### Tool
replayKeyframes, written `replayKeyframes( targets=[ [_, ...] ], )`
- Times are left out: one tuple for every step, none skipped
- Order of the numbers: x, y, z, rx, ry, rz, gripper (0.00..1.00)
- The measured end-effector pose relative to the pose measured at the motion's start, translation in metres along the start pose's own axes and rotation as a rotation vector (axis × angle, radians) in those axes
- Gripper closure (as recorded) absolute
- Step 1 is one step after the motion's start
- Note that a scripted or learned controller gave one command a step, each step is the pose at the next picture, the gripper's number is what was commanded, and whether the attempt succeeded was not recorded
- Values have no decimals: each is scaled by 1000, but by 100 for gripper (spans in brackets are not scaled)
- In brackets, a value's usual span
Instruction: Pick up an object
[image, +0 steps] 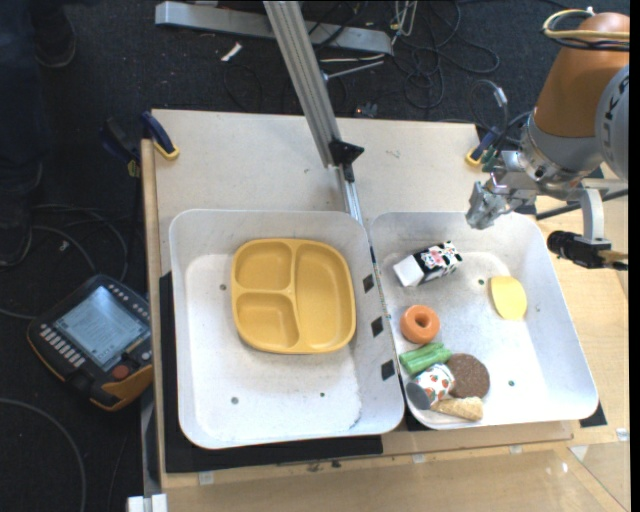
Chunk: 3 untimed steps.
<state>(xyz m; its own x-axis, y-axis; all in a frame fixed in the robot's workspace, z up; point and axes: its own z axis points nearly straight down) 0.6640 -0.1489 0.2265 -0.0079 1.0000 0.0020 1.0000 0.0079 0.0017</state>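
Grey pincer (487, 208) | above right bin's (560, 300) far rim | finger state unclear | nothing visibly held

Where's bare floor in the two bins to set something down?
Left bin: open strip along its near edge, in front of the yellow divided plate. Right bin: bare floor right of the brown cookie, below the yellow piece. Crowded: near-left corner around the green piece and orange ring.
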Motion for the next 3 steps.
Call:
replayKeyframes(
  targets=[
    [56, 4, -11, -1, 0, -1, 100],
    [114, -5, -19, 2, 0, -1, 100],
    [167, -12, -24, 2, 0, 0, 100]
  ],
)
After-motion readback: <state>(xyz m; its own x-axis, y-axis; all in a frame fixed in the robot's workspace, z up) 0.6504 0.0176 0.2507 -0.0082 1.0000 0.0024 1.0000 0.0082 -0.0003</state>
